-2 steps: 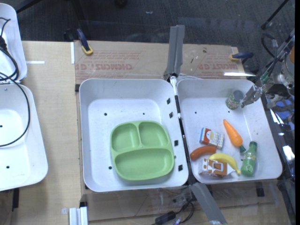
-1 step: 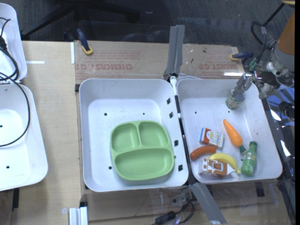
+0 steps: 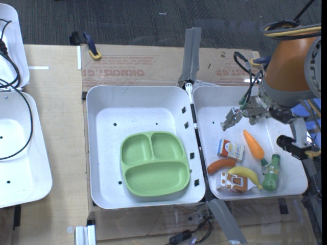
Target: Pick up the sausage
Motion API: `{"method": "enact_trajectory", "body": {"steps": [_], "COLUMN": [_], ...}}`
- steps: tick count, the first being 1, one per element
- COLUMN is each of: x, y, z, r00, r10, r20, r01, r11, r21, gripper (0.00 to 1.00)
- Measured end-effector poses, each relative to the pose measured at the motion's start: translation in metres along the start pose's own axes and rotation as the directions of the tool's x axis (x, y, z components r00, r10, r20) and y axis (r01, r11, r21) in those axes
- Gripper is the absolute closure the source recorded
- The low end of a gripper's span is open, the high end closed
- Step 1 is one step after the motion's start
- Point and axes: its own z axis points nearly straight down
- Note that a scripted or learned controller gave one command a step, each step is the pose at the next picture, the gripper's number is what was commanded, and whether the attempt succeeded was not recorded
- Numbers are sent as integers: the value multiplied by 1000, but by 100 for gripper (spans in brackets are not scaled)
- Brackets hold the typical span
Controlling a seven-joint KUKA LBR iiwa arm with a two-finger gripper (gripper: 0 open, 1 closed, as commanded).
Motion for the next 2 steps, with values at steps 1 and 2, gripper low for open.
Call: {"method": "enact_trajectory", "body": {"steps": [1,2], "x": [-7,1], "y": [-53,-48], "z": [93,100], "r00": [997,995], "r10": [77,102], "r20": [-1,-1], "r01": [-77,-102], "r11": [997,995], "r21": [0,0], "gripper": [0,0]}}
